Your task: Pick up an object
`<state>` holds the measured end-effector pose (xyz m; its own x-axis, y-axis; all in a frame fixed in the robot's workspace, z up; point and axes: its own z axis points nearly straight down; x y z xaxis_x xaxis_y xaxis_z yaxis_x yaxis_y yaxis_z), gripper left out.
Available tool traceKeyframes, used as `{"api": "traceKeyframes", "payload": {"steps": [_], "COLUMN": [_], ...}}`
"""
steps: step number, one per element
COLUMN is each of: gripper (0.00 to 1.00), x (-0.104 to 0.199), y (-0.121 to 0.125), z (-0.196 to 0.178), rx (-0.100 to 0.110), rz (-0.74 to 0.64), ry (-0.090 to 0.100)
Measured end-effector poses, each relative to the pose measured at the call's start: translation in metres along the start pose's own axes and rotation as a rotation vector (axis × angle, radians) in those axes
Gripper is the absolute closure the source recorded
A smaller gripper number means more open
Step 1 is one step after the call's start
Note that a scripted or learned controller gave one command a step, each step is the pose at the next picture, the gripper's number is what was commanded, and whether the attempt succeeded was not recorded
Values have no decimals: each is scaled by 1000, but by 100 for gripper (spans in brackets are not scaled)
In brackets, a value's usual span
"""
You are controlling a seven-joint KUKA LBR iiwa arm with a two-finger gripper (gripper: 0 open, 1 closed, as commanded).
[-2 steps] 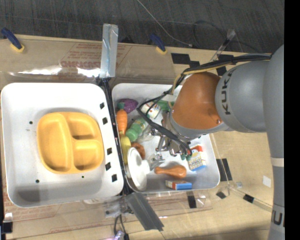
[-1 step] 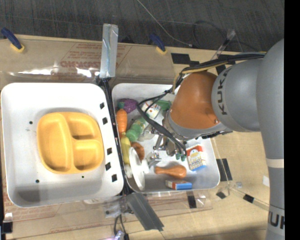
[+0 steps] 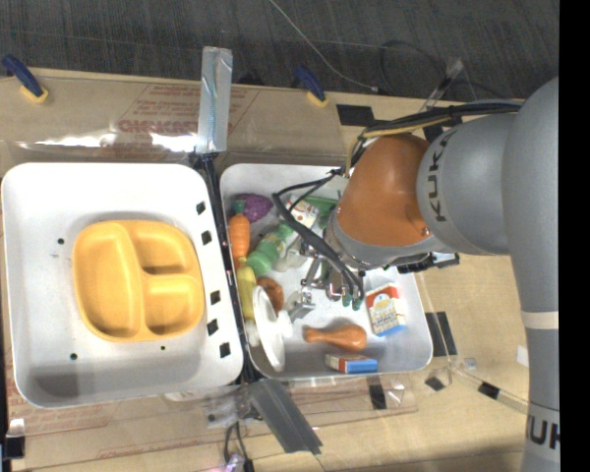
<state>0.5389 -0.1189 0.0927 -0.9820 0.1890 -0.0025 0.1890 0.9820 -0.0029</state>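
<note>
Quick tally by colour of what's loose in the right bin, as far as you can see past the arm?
Orange: 1, carrot
Purple: 1, eggplant
Green: 1, bottle
Yellow: 1, corn
Brown: 1, drumstick
White-red: 1, carton
Red-blue: 1, box
White: 1, plate
Total: 8 visible; the arm hides others.

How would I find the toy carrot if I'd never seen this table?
Look in the right bin, the crowded one under the robot arm. Along its left wall lies the carrot, just below a purple toy. It is the one long orange piece there, with a yellow piece below it.
</note>
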Motion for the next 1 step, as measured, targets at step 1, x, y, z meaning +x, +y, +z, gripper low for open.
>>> {"api": "traceKeyframes", "payload": {"steps": [1], "gripper": [0], "x": [10], "y": [-6], "z": [-1], "rx": [1], "rz": [190], "ry": [-5]}}
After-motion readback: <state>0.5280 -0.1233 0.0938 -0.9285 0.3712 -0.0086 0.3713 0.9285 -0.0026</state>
